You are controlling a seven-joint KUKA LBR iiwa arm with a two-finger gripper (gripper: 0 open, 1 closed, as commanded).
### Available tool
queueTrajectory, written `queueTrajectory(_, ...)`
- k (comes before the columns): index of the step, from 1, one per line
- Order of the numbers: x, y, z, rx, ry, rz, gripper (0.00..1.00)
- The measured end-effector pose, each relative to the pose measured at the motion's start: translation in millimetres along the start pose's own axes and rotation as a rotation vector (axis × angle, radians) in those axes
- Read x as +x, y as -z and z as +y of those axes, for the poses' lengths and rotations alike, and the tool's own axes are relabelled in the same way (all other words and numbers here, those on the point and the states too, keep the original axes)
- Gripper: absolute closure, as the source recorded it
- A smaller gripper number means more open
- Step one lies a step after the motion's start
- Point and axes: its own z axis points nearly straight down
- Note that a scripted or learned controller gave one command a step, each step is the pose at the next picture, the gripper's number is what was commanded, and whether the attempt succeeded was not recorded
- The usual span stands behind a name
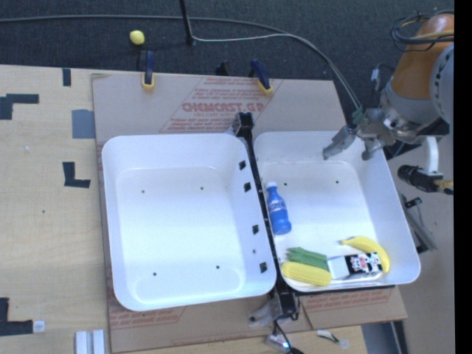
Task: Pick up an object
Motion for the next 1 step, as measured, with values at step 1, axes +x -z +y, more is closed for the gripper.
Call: queueTrajectory(1, 19.0, -100.4, -10.0, 0.008, 0.000, 0.002, 0.00)
